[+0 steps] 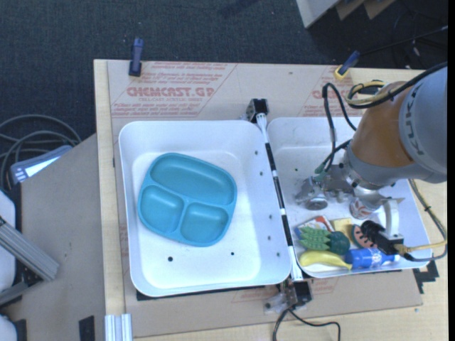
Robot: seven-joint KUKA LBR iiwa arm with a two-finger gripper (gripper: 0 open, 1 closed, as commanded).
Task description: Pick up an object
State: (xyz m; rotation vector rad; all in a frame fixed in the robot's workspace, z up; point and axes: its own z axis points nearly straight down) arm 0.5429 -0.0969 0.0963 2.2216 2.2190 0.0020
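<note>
Toys lie heaped at the near end of the right bin (284, 137): a yellow banana (323, 260), a green pineapple-like piece (313, 238), a blue piece (370, 259), a watermelon slice (370, 233); the jaws (313, 194) hang low over the bin's floor just beyond them, whether released or clenched I cannot tell; a blue divided plate (187, 199) sits in the left bin (135, 141) on the bench (170, 91).

glossy plastic bins (192, 272), smooth blue tray (187, 199)
</note>
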